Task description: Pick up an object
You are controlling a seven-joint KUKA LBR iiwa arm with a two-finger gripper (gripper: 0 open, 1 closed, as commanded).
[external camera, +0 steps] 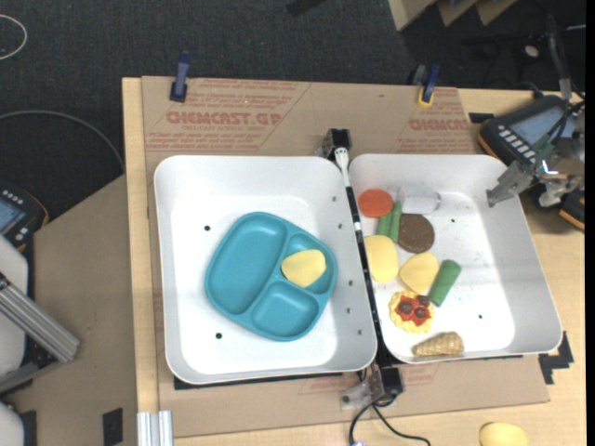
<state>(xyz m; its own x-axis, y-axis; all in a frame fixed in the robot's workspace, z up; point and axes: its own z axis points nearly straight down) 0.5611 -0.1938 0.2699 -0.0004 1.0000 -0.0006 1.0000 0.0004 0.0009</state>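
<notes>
The right bin (521, 249) holds several toy foods: an orange-red disc (376, 202), a brown patty (416, 233), a green stick (390, 223), two yellow pieces (380, 257) (418, 270), a green pickle (443, 282), a small pizza slice (412, 310) and a tan cone (438, 345). My gripper (509, 187) hangs at the bin's far right rim, apart from all of the food, with nothing visibly in it. In the left bin (186, 203), a teal divided plate (251, 268) carries a yellow chip (303, 267) in its right compartment.
A black cable (351, 203) runs along the seam between the bins. Clamps (180, 77) (427, 85) pin the cardboard at the back. A yellow object (502, 433) lies off the bench at the bottom right. Dark equipment (521, 133) stands behind the gripper.
</notes>
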